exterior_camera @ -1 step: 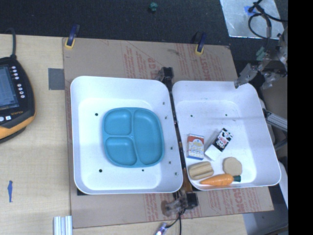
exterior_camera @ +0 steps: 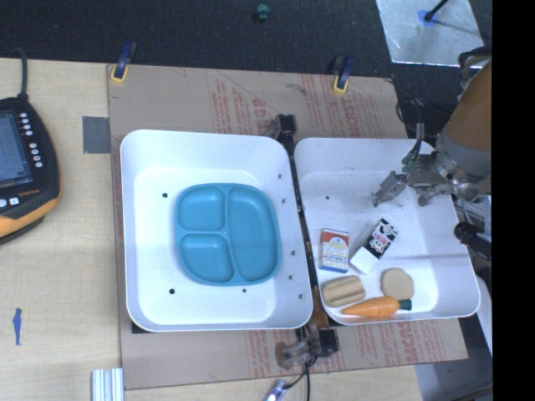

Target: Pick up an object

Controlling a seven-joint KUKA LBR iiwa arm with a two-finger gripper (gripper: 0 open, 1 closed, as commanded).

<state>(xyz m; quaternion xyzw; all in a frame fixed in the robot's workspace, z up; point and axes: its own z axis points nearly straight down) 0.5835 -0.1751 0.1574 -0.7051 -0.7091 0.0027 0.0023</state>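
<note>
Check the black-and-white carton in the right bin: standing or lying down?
Lying down. The carton rests flat on the bin floor, long side slanted, beside the small red box.

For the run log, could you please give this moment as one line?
gripper: open, over right bin, holding nothing | carrot, red box: untouched | pick: not done

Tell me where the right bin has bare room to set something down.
The right bin is bare along its far-left floor, between the left wall and the pincer. The near end is crowded: red box, cow carton, bread, cookie and carrot.
</note>
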